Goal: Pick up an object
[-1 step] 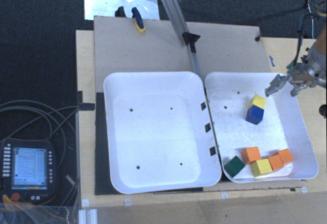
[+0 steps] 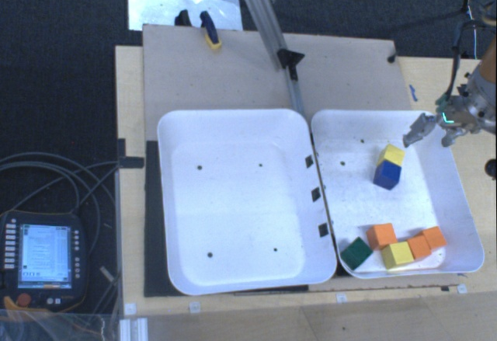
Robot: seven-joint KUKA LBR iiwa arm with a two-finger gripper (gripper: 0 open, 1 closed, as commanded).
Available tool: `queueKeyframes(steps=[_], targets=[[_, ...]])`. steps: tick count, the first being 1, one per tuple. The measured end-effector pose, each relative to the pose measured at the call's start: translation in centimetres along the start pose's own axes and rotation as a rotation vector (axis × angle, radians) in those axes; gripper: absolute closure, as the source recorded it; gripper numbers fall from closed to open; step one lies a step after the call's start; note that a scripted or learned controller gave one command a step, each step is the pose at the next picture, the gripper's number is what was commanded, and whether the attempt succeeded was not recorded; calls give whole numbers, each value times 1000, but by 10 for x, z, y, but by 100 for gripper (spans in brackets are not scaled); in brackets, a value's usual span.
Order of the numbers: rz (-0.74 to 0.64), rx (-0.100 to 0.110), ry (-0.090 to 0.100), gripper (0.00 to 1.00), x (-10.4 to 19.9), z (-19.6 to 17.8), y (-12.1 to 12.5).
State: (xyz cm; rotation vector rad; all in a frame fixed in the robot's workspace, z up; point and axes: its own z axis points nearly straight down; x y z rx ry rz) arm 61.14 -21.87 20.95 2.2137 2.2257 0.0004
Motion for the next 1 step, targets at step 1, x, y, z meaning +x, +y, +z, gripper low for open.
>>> queueKeyframes(steps=[1], targets=[[3, 4, 1, 0, -3, 59, -8]])
